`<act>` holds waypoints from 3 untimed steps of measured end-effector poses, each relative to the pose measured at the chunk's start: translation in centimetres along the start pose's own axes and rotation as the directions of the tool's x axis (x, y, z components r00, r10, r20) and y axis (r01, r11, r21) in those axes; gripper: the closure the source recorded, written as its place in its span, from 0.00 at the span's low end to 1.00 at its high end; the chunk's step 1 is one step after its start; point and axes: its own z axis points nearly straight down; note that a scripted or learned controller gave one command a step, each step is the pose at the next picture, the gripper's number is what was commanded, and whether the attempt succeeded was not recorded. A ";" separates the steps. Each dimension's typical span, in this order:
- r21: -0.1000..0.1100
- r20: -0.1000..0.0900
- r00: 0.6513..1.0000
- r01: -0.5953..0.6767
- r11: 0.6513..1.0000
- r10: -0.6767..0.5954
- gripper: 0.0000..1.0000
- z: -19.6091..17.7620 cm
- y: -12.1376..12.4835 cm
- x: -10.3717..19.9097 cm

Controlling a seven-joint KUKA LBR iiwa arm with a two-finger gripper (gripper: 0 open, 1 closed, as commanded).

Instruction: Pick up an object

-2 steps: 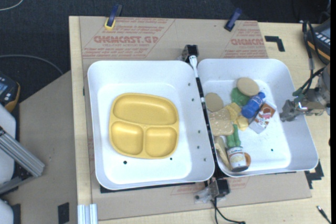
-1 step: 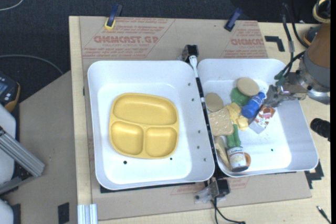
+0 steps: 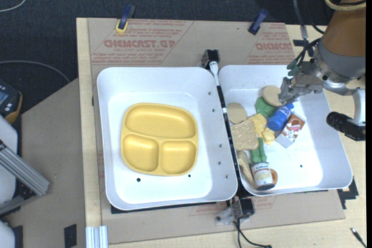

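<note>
1. Objects for picking lie heaped in the right bin [image 3: 325,174]; from my remote station I read the bench from left to right.
2. Left bin [image 3: 110,125]: a yellow divided plate [image 3: 158,138] lies flat near its middle, one wide compartment toward the far side and two smaller ones toward the near side.
3. Between the bins, a black cable [image 3: 221,106] runs along the seam where the two rims meet.
4. Right bin, left half: a tan cracker-like square [image 3: 244,133] lies beside a pale round piece [image 3: 236,112], with a green-necked bottle [image 3: 261,166] stretched toward the near rim, its labelled end nearest me.
5. Farther right, a green object [image 3: 265,107] sits beneath a beige disc [image 3: 271,94]; a blue bottle [image 3: 278,119] leans against a small red-and-white carton [image 3: 290,129].
6. The gripper [image 3: 289,92] hangs just above the blue bottle and the beige disc. I cannot tell whether it is clenched or released, and I see nothing in its grasp.
</note>
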 end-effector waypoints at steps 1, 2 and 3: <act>0.001 0.000 1.000 -0.002 1.000 0.002 1.00 0.2 3.9 3.3; -0.001 0.000 1.000 -0.002 1.000 0.002 1.00 0.2 8.4 5.1; 0.000 0.001 1.000 -0.004 1.000 0.004 1.00 0.5 10.3 5.8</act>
